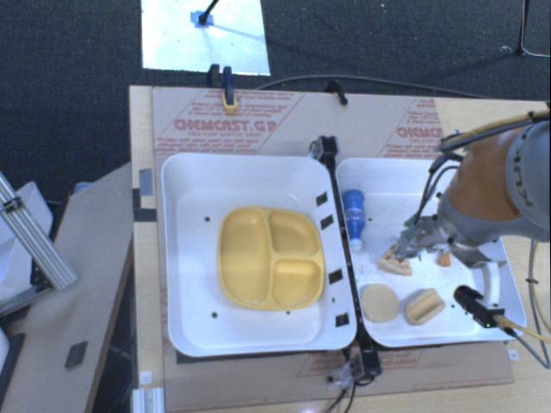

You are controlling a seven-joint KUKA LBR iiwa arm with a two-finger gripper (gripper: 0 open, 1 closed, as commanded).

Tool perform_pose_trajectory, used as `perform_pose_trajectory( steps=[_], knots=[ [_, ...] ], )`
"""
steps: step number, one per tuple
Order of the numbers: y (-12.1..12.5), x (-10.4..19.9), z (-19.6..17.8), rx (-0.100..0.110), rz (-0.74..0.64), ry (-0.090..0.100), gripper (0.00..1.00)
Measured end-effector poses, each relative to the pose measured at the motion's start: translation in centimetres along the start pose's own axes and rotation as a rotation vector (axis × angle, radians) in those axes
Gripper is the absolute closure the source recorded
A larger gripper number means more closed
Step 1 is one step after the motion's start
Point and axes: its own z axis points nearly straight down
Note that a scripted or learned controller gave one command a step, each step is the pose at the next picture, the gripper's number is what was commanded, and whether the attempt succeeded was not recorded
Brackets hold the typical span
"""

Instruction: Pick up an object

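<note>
the grey arm with the orange band reaches in from the right and bends down over the right shallow white bin. its gripper hangs low in the middle of this bin, just above a flat pale tan piece with a ragged edge. it is touching the far right side of this piece or is very close to it; i cannot tell which. from this slant i also cannot tell if the gripper is released or clenched. the piece lies on the floor of the bin.

just right of the piece there is a small orange bit, too small to name. beside the left wall of the same bin lies a blue plastic bottle with a white end, the white end pointing to the near side. at the near side of the bin lie a round flat tan disc and, just right of it, a tan block shaped like a small bread; they are close but apart.

the left shallow white bin holds one yellow plastic plate with three compartments, lying flat in its middle. both bins rest on a pale brown sheet with red print, and at its far edge sits a blue and yellow clamp.
</note>
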Motion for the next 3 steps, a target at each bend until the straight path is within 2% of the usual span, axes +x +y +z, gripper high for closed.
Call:
perform_pose_trajectory(
  steps=[1, 2, 3],
  knots=[
    [1.2, -0.3, -5.7, 0.014, -0.001, -0.003, 1.0],
    [2.4, 0.4, -11.1, 0.013, -0.002, -0.003, 1.0],
    [2.2, 0.1, -17.4, 0.012, -0.001, -0.003, 1.0]
  ],
)
